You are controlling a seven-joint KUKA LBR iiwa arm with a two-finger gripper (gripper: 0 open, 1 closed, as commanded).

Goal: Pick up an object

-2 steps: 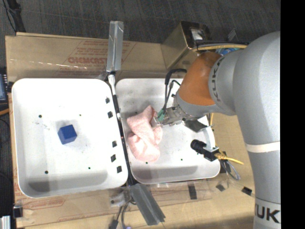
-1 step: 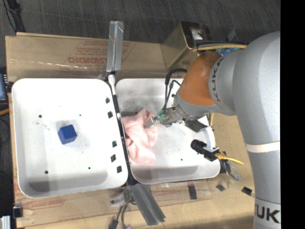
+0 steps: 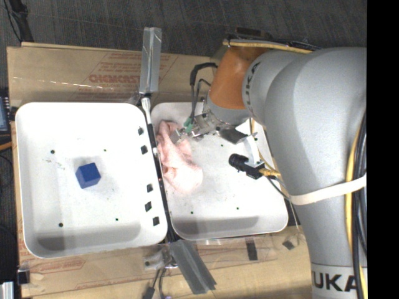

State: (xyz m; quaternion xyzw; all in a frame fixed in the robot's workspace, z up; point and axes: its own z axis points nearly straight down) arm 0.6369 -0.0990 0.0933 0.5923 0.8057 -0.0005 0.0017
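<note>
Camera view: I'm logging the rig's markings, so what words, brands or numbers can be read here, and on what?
"UKA" in white on the arm's grey base, lower right; the rest of the word is cut off.
Red print on the cardboard sheet behind the bins: too faint and blurred to read.
Nothing else is legible.

Robot lab — KUKA arm (image 3: pixel 312 136), bench bins (image 3: pixel 37 167)

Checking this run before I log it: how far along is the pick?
Done: the arm has reached into the right bin, with the gripper down at the upper edge of the pink cloth. In hand: nothing visibly lifted; the cloth lies on the bin floor, and whether it is gripped cannot be told. Left: the grasp and lift. The blue cube sits untouched in the left bin.
</note>
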